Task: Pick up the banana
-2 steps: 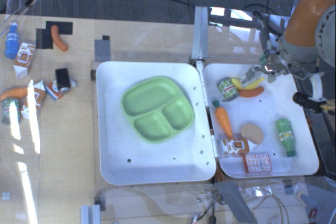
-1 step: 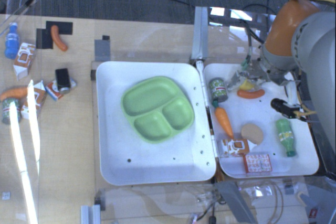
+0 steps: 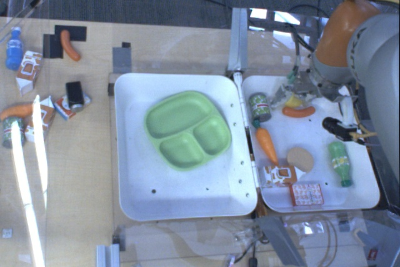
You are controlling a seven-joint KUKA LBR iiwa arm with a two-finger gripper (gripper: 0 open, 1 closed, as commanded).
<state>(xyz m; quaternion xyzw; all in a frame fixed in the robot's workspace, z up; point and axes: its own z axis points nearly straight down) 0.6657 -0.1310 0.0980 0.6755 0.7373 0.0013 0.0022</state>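
In the right bin, a sliver of yellow that looks like the banana shows at the far end. The gripper is low right over it and hides most of it. The grey arm with its orange band reaches in from the upper right. I cannot make out whether the banana is held. A red sausage lies just in front of the gripper.
The right bin also holds a green can, a carrot, a tan disc, a green bottle, a small carton and a red-and-white box. A green divided plate lies in the left bin. Loose items sit on the bench at left.
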